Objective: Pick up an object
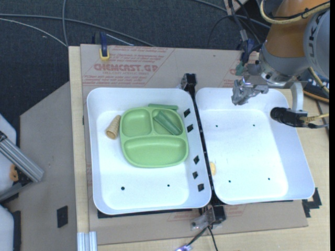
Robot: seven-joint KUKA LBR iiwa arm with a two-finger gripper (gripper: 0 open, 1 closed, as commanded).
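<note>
A green divided plate (153, 138) lies in the left bin (104, 192). A darker green oblong piece (168, 121) rests in its upper right compartment, and another green strip (163, 107) lies along its far rim. A tan cone-shaped piece (112, 127) lies just left of the plate. A small yellow-orange bit (212, 168) sits at the left edge of the right bin (261, 182). My gripper (242, 95) hangs over the far edge of the right bin, away from all these objects, with nothing visible between its fingers.
A black divider with clips (194, 135) runs between the two bins. The bins rest on a cardboard sheet (131, 64) with a blue and yellow clamp (103, 46) at its far edge. Cables (78, 20) cross the dark floor behind.
</note>
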